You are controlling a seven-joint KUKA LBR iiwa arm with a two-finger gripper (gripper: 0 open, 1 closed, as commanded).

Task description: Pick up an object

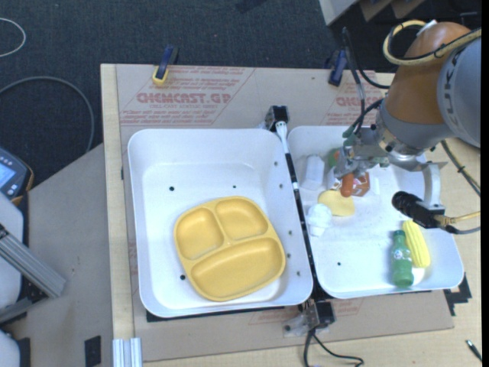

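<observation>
— Where is the gripper (353, 167) right now?

— Down inside the right bin (382, 277), near its back left part, just above a small orange-red thing (354, 185). Whether it grips that thing, or how its grasp stands at all, I cannot tell; the wrist hides it.

— And the orange-red thing itself?

— It sits just behind and to the right of a pale yellow lump (337, 202). It is too small and too covered to give a long axis.

— What else lies near that lump?

— A white crumpled piece (318, 216) touches its left side, and a white flat piece (312, 170) lies behind that. Well to the lump's right, a green bottle (401, 259) and a yellow corn cob (416, 243) lie side by side, both running front to back.

— The left bin (153, 159)?

— It holds a yellow divided plate (229, 247).
</observation>
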